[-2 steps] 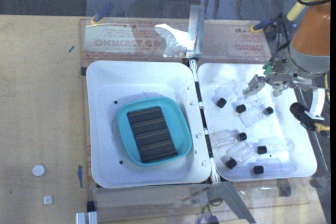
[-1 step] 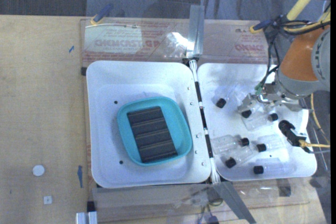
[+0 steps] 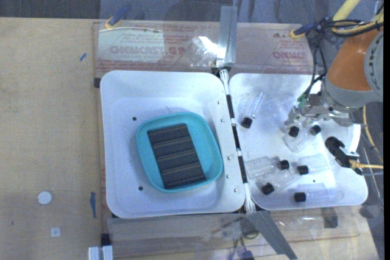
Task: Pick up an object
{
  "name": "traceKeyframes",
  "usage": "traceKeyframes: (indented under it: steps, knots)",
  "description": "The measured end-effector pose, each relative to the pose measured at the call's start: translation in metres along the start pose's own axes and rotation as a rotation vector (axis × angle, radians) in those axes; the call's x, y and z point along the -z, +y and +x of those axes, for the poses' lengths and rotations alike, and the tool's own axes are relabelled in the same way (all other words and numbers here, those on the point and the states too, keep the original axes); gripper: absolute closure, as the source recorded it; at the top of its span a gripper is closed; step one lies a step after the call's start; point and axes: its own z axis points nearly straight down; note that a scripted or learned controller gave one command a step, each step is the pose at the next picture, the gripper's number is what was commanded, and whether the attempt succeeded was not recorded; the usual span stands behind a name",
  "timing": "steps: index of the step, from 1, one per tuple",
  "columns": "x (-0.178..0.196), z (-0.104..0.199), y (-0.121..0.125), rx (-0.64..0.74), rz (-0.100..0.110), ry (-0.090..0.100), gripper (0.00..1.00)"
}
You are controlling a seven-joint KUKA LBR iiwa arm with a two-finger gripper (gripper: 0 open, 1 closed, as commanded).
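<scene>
— Pale wood bench, dark floor behind it, two white bins side by side. What's the teal thing in the left bin?

— A tray with a dark ridged block lying in it, set a little askew. It sits alone there, I'd guess as a drop-off spot or just parked out of the way.

— And the right bin?

— That's where the work is. Clear vials with black caps lie scattered on their sides, some near the divider, others low in the bin. Loose and unsorted, so the program has to choose one each try.

— Where's the arm?

— Reaching in from the right, orange band above the wrist, the tool down in the upper right part of that bin. It hangs right over a small cluster of capped vials, black caps just beside its tips.

— Has it got one?

— I can't tell. The wrist hides the tips and the vials are clear, so whether it's spread wide, pinched narrow or gripping anything is beyond me. I'd judge it's at the grab itself, low among them and not yet lifted.

— Risk?

— Round, slick vials lying flat could roll or squirt out sideways.
</scene>
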Motion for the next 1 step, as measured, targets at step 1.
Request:
traceKeyframes:
  steps: [1]
  knots:
    - [0.1157,0.0258,0.0338,-0.255,0.010,0.001,1.00]
